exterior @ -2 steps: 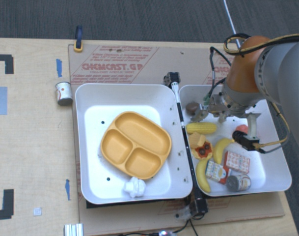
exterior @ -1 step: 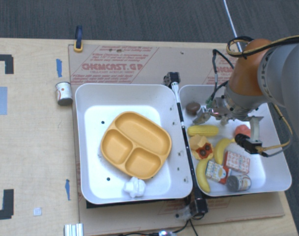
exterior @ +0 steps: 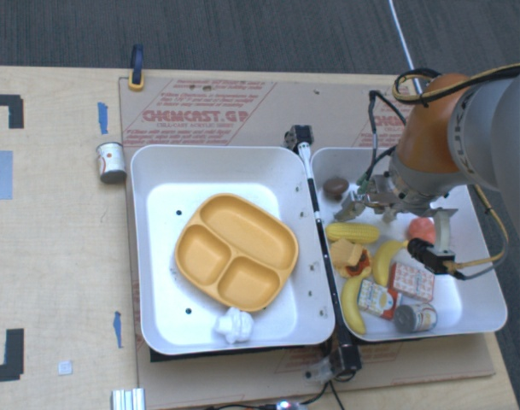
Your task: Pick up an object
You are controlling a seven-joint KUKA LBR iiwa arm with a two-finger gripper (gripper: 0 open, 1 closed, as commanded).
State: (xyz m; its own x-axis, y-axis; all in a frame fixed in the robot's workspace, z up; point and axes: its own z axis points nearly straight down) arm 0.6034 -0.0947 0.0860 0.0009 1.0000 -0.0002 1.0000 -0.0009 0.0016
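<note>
The gripper [exterior: 368, 200] hangs low over the right bin [exterior: 482, 310], whether it grips anything I cannot tell. Just below it lies the corn cob [exterior: 352, 232], long axis crosswise. A brown lump [exterior: 335, 186] sits to its left; bananas [exterior: 355, 301], cheese [exterior: 347, 254] and small packets [exterior: 411, 280] crowd beyond the cob

pale plywood bench [exterior: 46, 254] (blue tape marks) before dark grey carpet [exterior: 242, 15]

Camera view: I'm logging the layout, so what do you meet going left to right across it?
Small can → yellow divided plate → corn cob → gripper → pink object
</note>
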